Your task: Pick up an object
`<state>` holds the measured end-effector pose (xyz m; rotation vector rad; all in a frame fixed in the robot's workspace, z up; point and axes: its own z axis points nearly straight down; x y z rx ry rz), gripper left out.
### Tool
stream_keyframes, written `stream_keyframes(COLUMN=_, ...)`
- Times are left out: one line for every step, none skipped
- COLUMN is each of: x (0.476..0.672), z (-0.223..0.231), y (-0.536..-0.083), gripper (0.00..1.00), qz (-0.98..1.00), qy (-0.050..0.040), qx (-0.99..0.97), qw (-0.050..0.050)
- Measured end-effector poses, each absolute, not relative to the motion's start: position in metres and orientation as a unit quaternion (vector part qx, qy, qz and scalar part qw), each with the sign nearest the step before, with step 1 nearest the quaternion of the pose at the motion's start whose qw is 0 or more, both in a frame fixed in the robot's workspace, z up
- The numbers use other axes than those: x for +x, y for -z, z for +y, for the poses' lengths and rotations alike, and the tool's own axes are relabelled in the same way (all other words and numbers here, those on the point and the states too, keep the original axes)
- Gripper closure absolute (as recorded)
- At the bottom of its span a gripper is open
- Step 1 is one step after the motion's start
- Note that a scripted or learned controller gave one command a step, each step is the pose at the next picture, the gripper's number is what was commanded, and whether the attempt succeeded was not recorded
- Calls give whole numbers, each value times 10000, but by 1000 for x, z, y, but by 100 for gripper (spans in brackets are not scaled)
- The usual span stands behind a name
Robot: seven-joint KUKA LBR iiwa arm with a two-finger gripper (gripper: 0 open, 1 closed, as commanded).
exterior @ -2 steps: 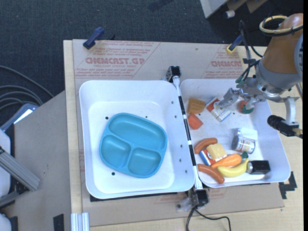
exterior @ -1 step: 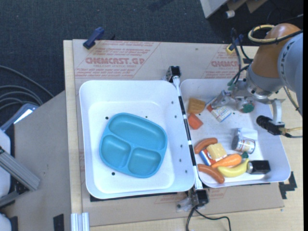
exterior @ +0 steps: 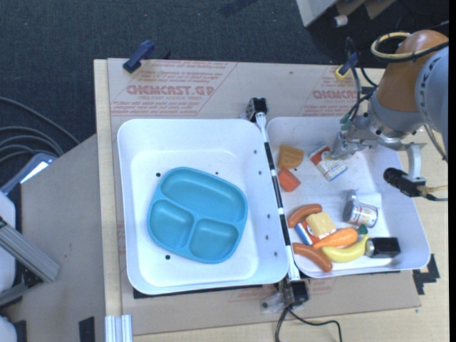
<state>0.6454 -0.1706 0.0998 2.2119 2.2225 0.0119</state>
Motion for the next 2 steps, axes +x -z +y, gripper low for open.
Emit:
stream_keyframes(x=606, z=-152, y=-170, gripper=100, qz=7074, qy=1, qx=7068, qw=-4)
stream_keyframes(x=606, z=-152, y=-170, gripper=0, qz=7072, qy=3, qx=7070, qw=-10)
